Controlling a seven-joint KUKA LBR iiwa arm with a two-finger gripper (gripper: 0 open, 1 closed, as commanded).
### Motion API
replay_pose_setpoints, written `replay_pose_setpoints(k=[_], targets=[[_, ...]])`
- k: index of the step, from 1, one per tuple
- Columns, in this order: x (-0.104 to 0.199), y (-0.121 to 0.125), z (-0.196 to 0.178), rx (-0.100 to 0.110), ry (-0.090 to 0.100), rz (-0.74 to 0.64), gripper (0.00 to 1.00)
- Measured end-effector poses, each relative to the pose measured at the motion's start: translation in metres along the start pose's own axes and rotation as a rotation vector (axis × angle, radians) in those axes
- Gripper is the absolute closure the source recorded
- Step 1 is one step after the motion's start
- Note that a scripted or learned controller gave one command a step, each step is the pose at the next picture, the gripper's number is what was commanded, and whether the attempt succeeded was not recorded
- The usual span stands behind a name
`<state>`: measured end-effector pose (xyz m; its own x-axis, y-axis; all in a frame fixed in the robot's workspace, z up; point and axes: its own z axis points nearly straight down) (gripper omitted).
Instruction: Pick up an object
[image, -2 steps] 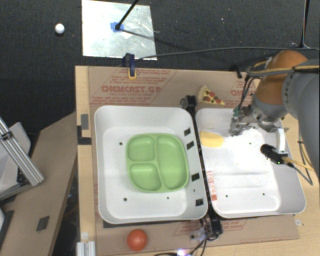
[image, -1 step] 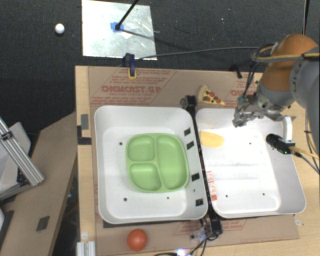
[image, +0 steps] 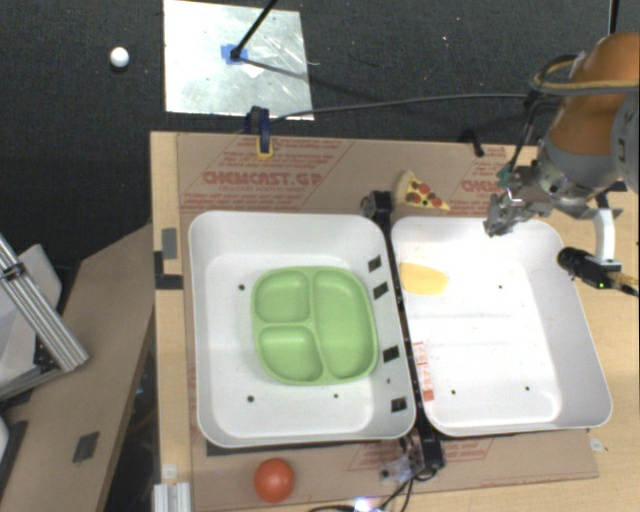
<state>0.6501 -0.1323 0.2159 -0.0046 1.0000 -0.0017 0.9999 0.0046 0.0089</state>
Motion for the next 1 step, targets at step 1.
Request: replay_pose_setpoints(k=[1], targets=[[-0.0001,0.0013,-0.0180,0.004,0.001,-0.001,1.00]])
